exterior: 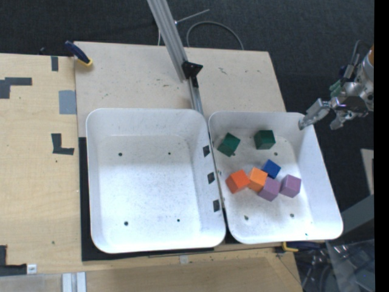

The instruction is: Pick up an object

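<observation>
The right bin sits below and left of the tool, whose fingers are spread apart, grasping nothing. Inside, small cubes lie left of and below the tool: two green blocks, two orange, two purple, one blue.

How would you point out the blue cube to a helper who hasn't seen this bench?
Look in the right bin, at the cluster of blocks near its middle. The blue cube sits at the top of that cluster, touching an orange cube. It is the only blue block.
</observation>
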You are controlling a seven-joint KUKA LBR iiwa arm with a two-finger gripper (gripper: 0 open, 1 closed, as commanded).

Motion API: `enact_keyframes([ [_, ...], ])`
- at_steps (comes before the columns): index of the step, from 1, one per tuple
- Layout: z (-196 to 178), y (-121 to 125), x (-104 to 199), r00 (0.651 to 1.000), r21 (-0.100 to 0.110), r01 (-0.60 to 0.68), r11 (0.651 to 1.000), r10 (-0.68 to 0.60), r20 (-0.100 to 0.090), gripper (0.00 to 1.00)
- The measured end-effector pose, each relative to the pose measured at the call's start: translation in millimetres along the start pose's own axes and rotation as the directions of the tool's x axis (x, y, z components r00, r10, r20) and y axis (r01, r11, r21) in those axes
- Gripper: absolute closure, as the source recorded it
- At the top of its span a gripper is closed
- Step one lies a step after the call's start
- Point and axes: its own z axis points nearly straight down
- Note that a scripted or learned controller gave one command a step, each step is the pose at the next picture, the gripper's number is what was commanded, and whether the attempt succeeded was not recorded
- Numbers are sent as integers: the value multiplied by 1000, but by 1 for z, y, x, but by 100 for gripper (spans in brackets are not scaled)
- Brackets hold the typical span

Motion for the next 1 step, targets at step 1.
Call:
enact_keyframes([
  [1,2,-1,3,1000,5,3,1000,-3,-3,0],
])
